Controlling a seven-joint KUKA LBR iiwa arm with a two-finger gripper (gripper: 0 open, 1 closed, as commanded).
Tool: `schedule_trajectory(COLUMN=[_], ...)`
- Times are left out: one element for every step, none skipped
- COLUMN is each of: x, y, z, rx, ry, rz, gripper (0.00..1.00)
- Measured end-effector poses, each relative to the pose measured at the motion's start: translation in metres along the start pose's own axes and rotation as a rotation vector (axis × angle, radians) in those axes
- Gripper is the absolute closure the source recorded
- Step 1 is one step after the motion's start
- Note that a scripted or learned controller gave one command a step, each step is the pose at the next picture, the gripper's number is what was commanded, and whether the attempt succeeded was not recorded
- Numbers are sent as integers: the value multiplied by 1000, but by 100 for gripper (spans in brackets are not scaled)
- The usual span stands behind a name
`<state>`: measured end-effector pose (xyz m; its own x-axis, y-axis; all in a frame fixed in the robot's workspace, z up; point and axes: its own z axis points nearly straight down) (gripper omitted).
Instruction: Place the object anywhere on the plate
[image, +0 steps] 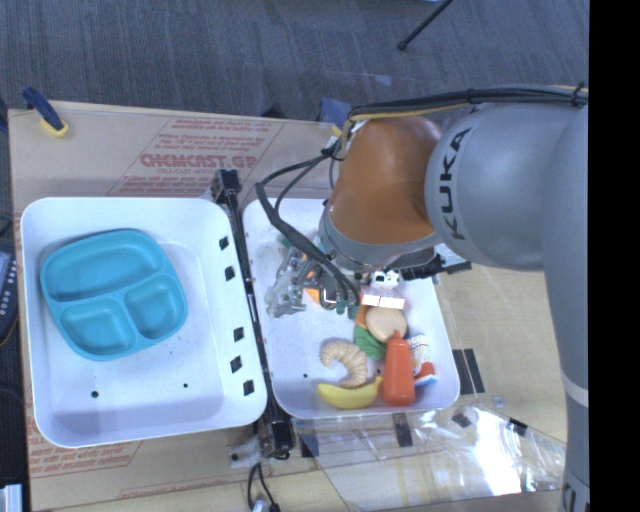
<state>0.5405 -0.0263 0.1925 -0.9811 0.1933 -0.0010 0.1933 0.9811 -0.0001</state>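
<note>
Cardboard sheeting covers my bench, with two shallow white bins side by side on it. Left bin (60, 410) holds the blue divided plate (113, 292), lying flat near its upper left. Right bin (290, 400) holds a cluster of toy foods at its lower right: a yellow banana (347, 396), a tan croissant (347, 360), an orange-red bottle (398, 372) and a round beige piece (385, 322), all touching or just beside one another. My gripper (290, 285) hangs low over the right bin's upper left, apart from the cluster; I cannot tell how it is set. I judge these toys light, stiff and smooth, so slippery. I'd take the croissant across its narrow middle.
</note>
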Motion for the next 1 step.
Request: schedule_trajectory(x=[0], y=[0], z=[0], rx=[0], ry=[0], rz=[0], gripper=[0])
